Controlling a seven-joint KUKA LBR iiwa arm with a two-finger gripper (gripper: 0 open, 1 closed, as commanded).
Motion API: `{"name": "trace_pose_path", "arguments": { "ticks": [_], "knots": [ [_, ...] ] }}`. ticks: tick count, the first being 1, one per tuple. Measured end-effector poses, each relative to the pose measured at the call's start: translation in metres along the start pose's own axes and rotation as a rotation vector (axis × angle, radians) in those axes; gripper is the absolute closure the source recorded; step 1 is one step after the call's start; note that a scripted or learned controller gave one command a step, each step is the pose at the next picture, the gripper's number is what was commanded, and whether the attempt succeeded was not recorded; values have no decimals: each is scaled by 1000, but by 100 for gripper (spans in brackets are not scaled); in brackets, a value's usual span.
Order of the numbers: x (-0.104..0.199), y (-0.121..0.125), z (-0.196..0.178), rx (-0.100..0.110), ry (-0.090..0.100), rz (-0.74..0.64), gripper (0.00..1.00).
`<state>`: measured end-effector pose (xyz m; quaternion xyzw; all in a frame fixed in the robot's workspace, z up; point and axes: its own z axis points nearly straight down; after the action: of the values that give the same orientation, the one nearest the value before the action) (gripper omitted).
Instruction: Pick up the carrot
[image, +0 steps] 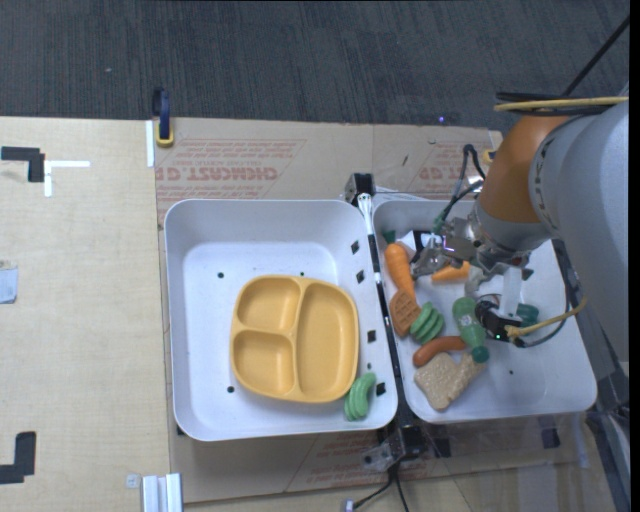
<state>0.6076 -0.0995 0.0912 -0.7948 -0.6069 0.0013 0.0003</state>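
- Grey and orange-banded, the arm (545, 170) was seen reaching in over the right bin (540, 385), with the gripper (452, 262) lowered near that bin's upper left part.
- Whether the tool was open or closed could not be told, since it was masked by the wrist and cables.
- A small orange piece (452, 271) was seen right at the gripper, but what it was, and whether it was held, could not be made out.
- The carrot (399, 268) was found lying just to the left of the gripper, close to the bin's left wall, apart from the tool.
- Below the carrot, a brown waffle-like piece (404, 312) and a green pod (428, 322) were seen.
- Further below the gripper, a green bottle (467, 322), a sausage (438, 349) and a bread slice (446, 380) were laid out.
- Well to the tool's left, a yellow divided plate (295, 338) sat in the left bin (200, 260), with another green pod (360, 395) touching its lower right rim.
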Motion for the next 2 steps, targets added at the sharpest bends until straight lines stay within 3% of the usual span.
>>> {"name": "trace_pose_path", "arguments": {
  "ticks": [1, 2],
  "knots": [
    [1, 39, 6, 82, -6, 111, 0],
    [-6, -1, 0, 5, 0, 508, 0]
  ]
}}
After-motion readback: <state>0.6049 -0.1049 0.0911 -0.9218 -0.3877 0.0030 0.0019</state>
